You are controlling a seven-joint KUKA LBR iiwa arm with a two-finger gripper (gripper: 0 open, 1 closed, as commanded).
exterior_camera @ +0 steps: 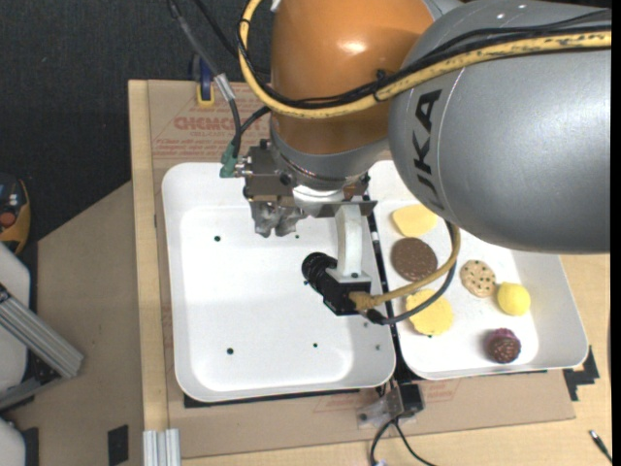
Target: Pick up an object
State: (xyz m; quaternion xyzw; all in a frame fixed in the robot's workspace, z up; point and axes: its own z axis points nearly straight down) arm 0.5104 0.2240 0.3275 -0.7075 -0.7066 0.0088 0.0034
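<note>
My gripper [275,223] hangs over the back part of the left white bin [243,328], under the orange band of the wrist. Nothing shows in its grasp. The objects lie in the right white bin [558,311]: a pale yellow chip [415,221] at the back, a round brown cookie [414,258] just in front of it, a small chocolate-chip cookie [477,278], a yellow lemon-like ball [513,299], a yellow slice [433,316] partly behind a cable, and a dark red berry [503,346] near the front. The arm hides the back of the right bin.
Both bins rest on a brown cardboard sheet [155,144]. The bulky grey arm [524,105] covers the upper right of the view. A blue clip [205,78] sits at the cardboard's back edge, and an aluminium rail [34,333] lies at the far left.
</note>
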